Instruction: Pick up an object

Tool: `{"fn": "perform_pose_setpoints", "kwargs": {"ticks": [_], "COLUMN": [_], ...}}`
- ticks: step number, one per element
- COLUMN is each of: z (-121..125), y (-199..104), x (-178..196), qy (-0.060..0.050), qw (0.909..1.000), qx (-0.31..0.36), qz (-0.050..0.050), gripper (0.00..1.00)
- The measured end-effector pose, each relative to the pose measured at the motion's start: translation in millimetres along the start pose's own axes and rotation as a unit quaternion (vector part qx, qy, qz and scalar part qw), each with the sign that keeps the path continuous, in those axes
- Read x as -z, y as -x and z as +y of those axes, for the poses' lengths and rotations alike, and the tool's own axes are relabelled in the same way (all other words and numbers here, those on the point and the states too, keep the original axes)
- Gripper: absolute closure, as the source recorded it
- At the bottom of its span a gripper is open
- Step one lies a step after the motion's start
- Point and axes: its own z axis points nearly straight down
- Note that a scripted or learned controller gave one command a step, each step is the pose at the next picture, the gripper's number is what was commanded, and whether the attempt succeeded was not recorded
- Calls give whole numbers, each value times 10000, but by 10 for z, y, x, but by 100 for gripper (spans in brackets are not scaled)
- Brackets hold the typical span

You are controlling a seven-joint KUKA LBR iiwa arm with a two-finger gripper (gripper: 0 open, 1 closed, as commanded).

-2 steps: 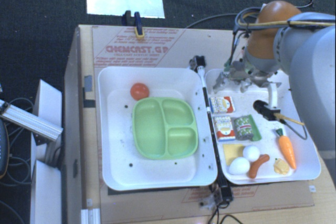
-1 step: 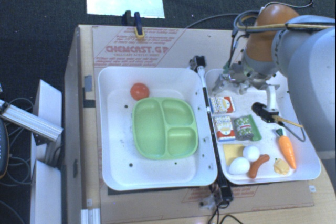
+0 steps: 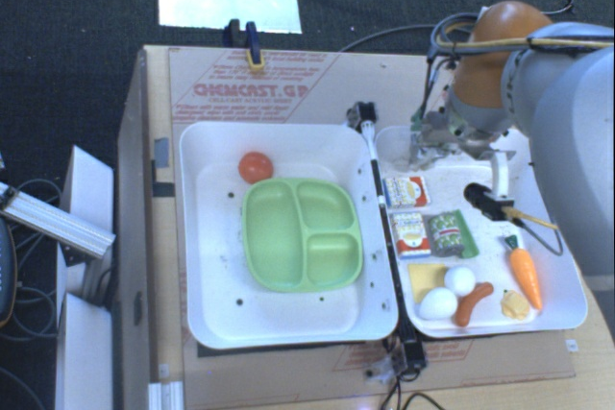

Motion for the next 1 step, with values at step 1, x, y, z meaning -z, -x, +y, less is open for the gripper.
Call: {"fn": "perform_pose_setpoints", "kwargs": {"ticks": [1], "z": [-1], "y": [0], "x": [-1], "qy": [0], "qw": [10000], "qx": [0], "qz": [0], "gripper": [0]}}
